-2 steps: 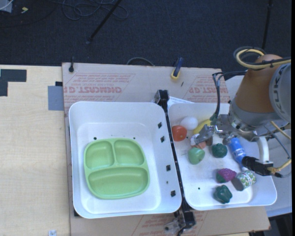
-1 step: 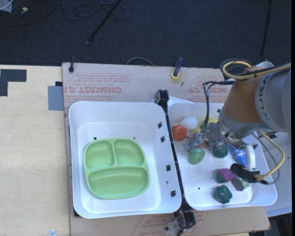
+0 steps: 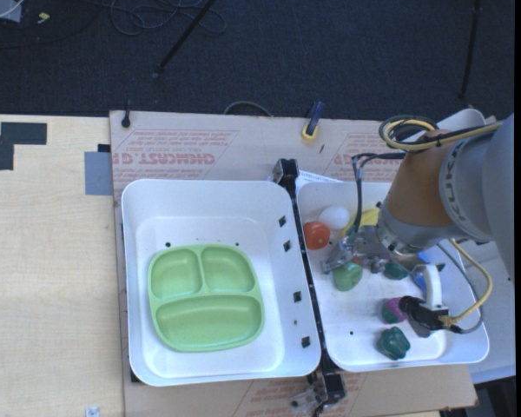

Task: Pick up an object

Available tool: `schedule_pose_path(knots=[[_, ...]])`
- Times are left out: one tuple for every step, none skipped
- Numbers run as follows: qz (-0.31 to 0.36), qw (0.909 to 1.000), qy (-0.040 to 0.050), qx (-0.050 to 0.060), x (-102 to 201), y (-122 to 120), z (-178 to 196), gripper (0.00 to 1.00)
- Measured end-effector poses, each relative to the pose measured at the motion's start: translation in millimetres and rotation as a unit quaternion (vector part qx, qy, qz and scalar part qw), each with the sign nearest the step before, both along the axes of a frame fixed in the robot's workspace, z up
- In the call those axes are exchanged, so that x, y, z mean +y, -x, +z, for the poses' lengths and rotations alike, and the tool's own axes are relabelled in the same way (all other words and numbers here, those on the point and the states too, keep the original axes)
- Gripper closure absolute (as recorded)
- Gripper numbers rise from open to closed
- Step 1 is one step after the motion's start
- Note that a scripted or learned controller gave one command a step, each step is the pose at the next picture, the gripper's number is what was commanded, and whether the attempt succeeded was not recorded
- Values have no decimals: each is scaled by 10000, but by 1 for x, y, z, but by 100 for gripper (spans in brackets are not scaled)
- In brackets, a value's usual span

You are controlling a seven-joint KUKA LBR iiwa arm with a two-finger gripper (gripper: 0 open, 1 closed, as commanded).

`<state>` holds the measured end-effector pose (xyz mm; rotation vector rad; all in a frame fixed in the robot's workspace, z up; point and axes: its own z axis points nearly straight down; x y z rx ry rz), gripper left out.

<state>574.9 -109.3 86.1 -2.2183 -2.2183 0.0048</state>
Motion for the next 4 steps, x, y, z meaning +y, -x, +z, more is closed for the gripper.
schedule_pose_path(knots=[[-28, 10000, -4, 6, -2, 0, 11, 100], [5, 10000, 2, -31, 5, -6, 59, 100], [5, 10000, 4, -34, 7, -11, 102, 100], [8, 10000, 4, -27, 6, -12, 143, 100]])
